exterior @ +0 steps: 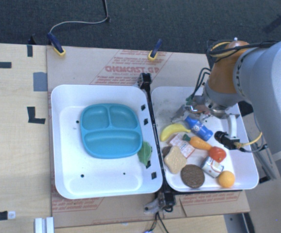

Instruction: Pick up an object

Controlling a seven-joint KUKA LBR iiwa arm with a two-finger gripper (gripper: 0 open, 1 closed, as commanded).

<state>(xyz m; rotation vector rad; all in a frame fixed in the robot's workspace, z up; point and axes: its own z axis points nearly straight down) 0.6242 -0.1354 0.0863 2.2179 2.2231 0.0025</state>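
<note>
Two shallow white bins sit side by side on the bench, the left bin (62, 144) and the right bin (247, 176). Reaching in from the right, the grey arm (257, 67) with its orange band hangs over the right bin's upper half. A blue divided plate (111, 130) lies in the left bin, with a green leafy piece (145, 153) at that bin's right wall. The gripper (195, 111) points down into the right bin, just above a blue bottle (199, 126); whether it is spread or closed I cannot tell. The bottle lies tilted beside a banana (174, 130). Below them cluster a carrot (199, 143), a slice of bread (175, 160), a brown cookie (193, 175), a tomato (218, 154), a small can (211, 167) and an orange (226, 178).
</note>
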